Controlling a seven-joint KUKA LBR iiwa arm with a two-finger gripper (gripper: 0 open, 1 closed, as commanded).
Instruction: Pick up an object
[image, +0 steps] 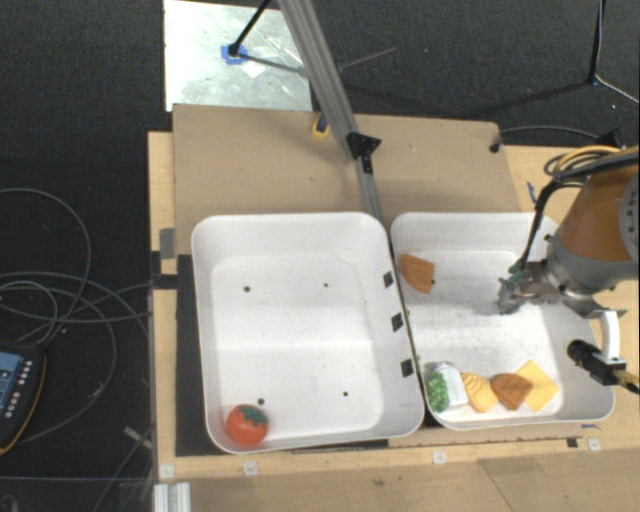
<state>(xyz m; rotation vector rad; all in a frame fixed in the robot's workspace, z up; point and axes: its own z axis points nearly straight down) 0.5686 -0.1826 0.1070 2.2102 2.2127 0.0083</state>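
A: Where is the claw now?

B: Low in the right bin, over bare white floor near the middle of it. Whether it is spread or closed I cannot tell from this angle, and I see nothing caught in it.

A: So what is there to pick?

B: In that bin, an orange wedge sits near the left wall, well apart from the claw. Along the front wall lies a cluster: a green and white piece, a yellow ridged piece, a brown piece and a yellow block, touching or just beside each other. In the left bin, 1 red tomato rests in the front corner.

A: What could go wrong?

B: Closing where it hangs would likely grab air, since no object lies beneath it. Going for the cluster risks nudging 2 pieces at once, or pinching against the front wall. The tomato looks round, so it may roll away
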